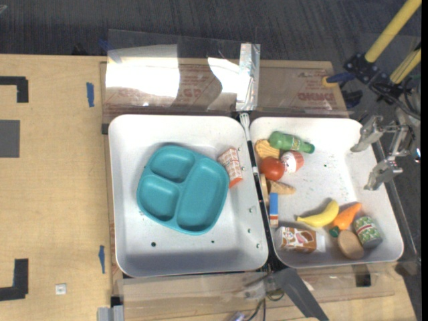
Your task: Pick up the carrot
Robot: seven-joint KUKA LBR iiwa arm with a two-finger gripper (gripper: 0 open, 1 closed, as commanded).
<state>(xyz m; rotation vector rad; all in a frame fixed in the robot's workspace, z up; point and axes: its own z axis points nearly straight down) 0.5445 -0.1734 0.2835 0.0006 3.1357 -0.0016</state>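
The orange carrot [348, 215] lies in the right bin [334, 136] near its front right corner. It is wedged between a yellow banana [319, 215] on its left and a green-labelled can [367, 231] on its right. My gripper [373, 158] hangs over the right rim of that bin, behind and to the right of the carrot. Its two metal fingers stand open with nothing between them.
A brown potato-like piece [350, 244] and a small carton [299, 239] lie near the carrot. Further back in the right bin are a tomato [273, 168] and a green vegetable [290, 142]. The left bin [127, 139] holds a teal divided plate [182, 188] and a small can [231, 165].
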